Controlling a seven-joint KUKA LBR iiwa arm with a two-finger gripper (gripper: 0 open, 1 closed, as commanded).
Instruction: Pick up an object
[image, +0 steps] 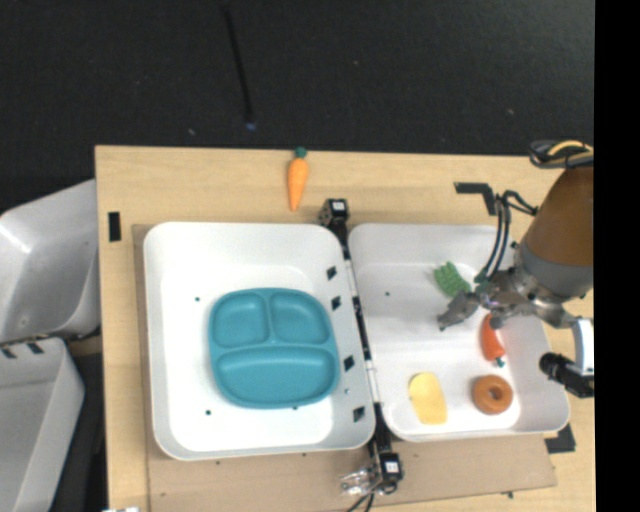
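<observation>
over the right bin (400, 250), gripper (462, 308) beside green object (449, 276); finger state impossible to tell. could slip off and nudge red-orange piece (491, 341).

Arm reaching in from the right

Its orange-banded wrist angles down and leftward, the hand (462, 311) low, its dark fingers (452, 316) pointing left.

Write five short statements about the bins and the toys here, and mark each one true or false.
1. The teal divided plate lies in the left white bin. True.
2. The orange toy carrot lies inside the right white bin. False: it lies on the wooden bench, behind the bins.
3. The brown ring doughnut is in the right bin. True.
4. The yellow toy sits on the plate. False: it lies in the right bin.
5. The hand is over the left bin. False: over the right.
</observation>
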